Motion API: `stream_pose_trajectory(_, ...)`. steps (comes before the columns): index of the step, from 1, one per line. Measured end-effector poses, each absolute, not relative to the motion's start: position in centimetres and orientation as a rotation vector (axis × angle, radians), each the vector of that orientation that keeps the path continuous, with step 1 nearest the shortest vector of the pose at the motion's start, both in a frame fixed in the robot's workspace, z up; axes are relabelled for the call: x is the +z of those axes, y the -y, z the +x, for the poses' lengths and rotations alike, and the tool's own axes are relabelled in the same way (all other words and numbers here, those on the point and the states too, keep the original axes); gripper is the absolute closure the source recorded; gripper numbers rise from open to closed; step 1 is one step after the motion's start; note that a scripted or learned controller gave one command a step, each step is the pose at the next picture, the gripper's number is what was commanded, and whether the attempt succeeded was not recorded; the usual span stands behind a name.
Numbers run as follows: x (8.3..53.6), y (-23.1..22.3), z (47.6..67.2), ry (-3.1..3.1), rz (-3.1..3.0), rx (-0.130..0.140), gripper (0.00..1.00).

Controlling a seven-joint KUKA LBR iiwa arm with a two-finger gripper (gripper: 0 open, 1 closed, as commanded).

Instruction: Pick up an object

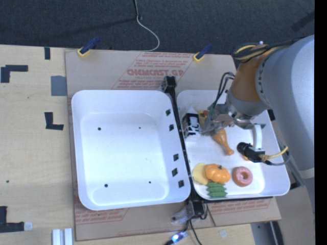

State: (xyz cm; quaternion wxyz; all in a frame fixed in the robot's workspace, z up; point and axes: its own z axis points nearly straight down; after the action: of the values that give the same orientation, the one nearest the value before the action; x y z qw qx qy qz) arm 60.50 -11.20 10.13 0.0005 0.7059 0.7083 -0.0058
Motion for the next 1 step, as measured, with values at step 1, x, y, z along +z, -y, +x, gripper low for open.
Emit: stream_pose_trajectory(1, 10.01, 11.17, 64.82, -2.201, 2.219, -0.015, 1.0)
